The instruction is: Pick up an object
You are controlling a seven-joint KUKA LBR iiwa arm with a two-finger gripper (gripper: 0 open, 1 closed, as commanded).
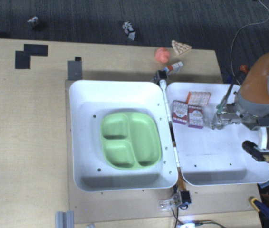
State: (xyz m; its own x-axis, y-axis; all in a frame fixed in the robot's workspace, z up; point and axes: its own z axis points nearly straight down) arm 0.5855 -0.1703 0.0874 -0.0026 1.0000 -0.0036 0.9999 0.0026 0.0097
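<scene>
Three small red-and-white boxes lie in the right bin (220,165) near its far left corner: one (179,111) by the divider, one (196,117) beside it, and one (198,98) just behind them. My gripper (219,121) hangs low over the right bin, a short way to the right of the boxes and apart from them. The grey arm with its orange band (263,80) reaches in from the right. Nothing shows in the gripper's grasp.
The left bin (84,127) holds a green divided plate (130,139). Behind the bins on the bench lie a pink ball (162,55), a pizza-slice toy (181,47) and a small marker-like item (175,67). Cables and clips sit at the bench's front edge.
</scene>
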